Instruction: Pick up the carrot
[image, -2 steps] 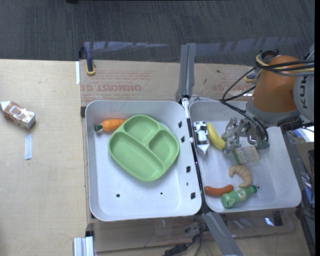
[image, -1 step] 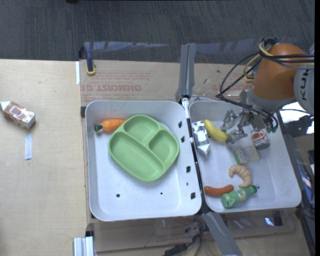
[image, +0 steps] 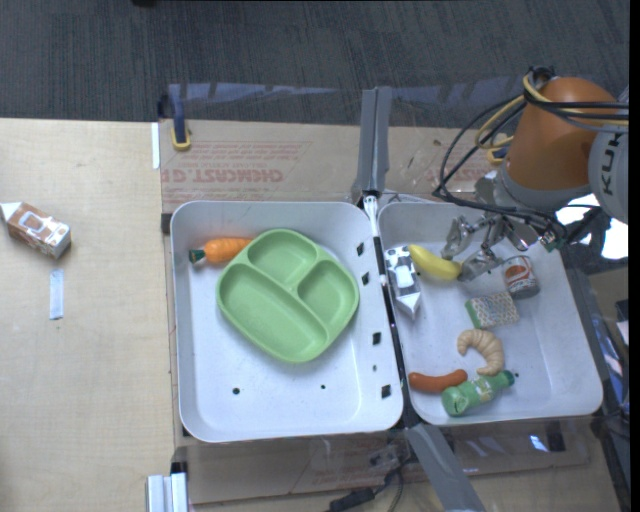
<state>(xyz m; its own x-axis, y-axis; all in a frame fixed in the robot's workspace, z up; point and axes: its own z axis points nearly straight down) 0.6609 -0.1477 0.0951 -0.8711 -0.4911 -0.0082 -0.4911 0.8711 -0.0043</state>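
White plastic makes up both bins, and we take the green plate (image: 288, 293) as our landmark. It fills the middle of the left bin (image: 200, 400). Touching the plate's upper left rim lies the carrot (image: 222, 250), its long axis running left to right, leafy end at the left.

Far right of the plate, across the divider, our arm (image: 555, 135) hangs over the right bin (image: 560, 380). Its gripper (image: 487, 243) sits just above a banana (image: 436, 264), and we cannot tell whether it is open or closed. So the carrot lies well to the gripper's left, in the other bin.

Also right of the plate, we see a croissant (image: 484, 350), a sausage (image: 438, 380), a green bottle (image: 476, 392), a small can (image: 519, 277) and a sponge (image: 492, 311).
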